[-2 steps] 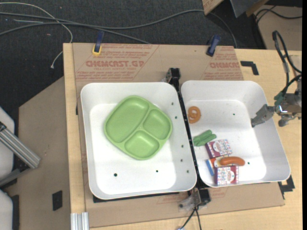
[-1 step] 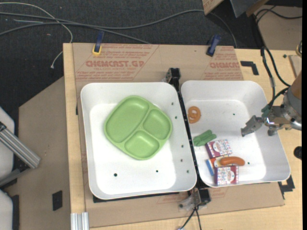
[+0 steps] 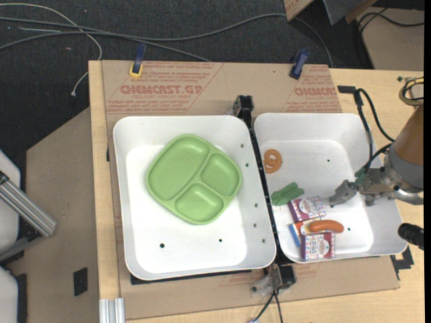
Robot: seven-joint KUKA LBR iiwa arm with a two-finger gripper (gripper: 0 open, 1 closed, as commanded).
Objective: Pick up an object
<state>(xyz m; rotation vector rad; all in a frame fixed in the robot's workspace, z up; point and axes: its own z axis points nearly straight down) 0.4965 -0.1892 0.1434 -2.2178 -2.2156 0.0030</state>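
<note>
Cardboard sheeting (image 3: 202, 86), printed with red lettering, is seen to cover the bench beneath two shallow white bins set side by side and held at the far edge by two blue clamps. The left bin (image 3: 135, 241) is occupied by a green divided plate (image 3: 194, 178), which is laid flat near the middle of the bin and turned at an angle, its three compartments facing up. The right bin (image 3: 316, 130) is reached into from the right by the grey arm (image 3: 409, 155), whose gripper (image 3: 342, 194) is lowered over the right half of that bin, just to the right of a cluster of small items.

The cluster is gathered in the near half of the right bin. Two small purple and white cartons are found there: one carton (image 3: 306, 209) lies just left of the gripper, and a second carton (image 3: 316, 246) lies nearer the front wall. An orange sausage (image 3: 325, 227) is laid across between them, touching or overlapping both. A green pepper-like piece (image 3: 287, 194) is placed just left of the upper carton, near the divider. An orange ring (image 3: 272, 160) is set apart, farther back beside the divider.

Nothing is seen between the gripper's fingers; whether they are spread or closed cannot be told.
</note>
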